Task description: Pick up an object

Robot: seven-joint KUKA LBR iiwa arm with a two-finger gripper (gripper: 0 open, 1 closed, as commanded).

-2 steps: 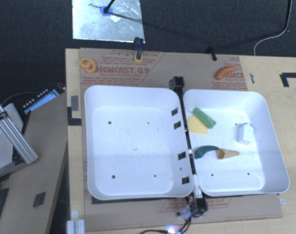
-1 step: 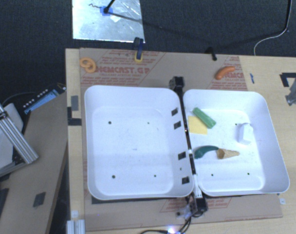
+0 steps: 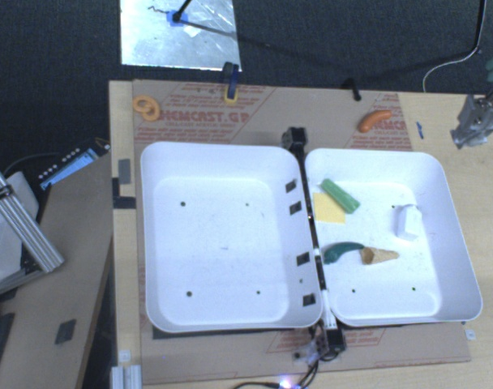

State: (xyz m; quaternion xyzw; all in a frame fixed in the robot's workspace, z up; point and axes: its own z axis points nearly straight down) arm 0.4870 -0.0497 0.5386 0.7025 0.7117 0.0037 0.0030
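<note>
The right bin (image 3: 441,185) holds several small objects. A green block (image 3: 340,194) lies over the corner of a yellow flat piece (image 3: 327,210) near the bin's left wall. Below them lie a dark teal curved piece (image 3: 341,252) and a tan cone-shaped piece (image 3: 379,256), almost touching. A white block (image 3: 406,221) rests toward the right side. My gripper (image 3: 476,126) hangs at the far right edge of the view, above and outside the right bin's top right corner, apart from all the objects.
The left bin (image 3: 161,168) sits beside the right one, joined by black clips along the middle. On the cardboard behind the bins lie an orange sausage-shaped piece (image 3: 375,120), a tan ring (image 3: 147,108) and a yellow-blue clamp (image 3: 230,83).
</note>
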